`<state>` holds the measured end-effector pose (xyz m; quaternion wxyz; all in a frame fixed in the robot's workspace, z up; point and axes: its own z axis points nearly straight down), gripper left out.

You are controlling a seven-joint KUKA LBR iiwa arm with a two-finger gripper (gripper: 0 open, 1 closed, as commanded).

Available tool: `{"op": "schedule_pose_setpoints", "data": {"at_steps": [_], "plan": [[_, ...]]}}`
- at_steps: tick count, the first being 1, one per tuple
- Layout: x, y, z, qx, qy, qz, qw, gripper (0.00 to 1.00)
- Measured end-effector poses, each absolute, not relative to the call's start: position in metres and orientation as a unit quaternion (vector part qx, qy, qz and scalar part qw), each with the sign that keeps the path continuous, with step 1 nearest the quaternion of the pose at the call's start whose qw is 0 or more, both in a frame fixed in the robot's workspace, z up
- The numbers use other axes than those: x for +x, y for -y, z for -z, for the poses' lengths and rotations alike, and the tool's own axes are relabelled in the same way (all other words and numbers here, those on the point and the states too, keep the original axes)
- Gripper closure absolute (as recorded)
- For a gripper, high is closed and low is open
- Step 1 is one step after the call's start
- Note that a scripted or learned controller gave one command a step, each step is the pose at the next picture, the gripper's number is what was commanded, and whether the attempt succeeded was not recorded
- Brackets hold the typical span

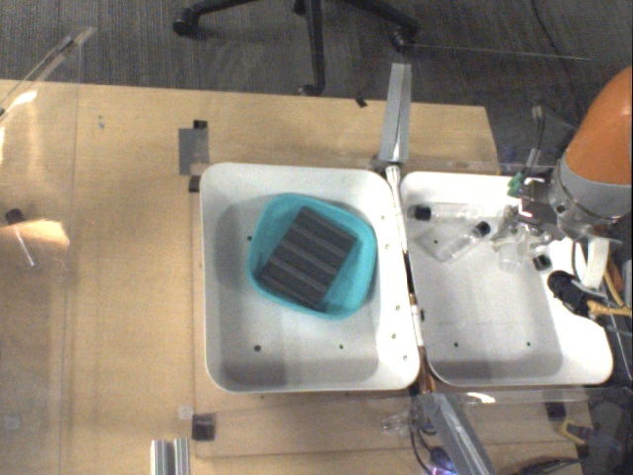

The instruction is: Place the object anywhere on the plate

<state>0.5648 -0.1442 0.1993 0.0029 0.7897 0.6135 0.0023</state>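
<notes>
Two white bins stand side by side on the bench: the left bin (223, 265) and the right bin (495, 354). In the left bin lies one teal plate (358, 275), and one dark ribbed block (310, 257) rests on it, its grooves running from upper right to lower left. The gripper (522, 228) hangs over the right bin; whether its claw is wide or narrow I cannot tell.
</notes>
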Motion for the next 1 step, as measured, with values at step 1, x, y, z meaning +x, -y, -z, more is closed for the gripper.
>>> {"op": "schedule_pose_setpoints", "data": {"at_steps": [1], "plan": [[0.5648, 0.1442, -0.1994, 0.79, -0.613, -0.0023, 0.003, 0.0]]}}
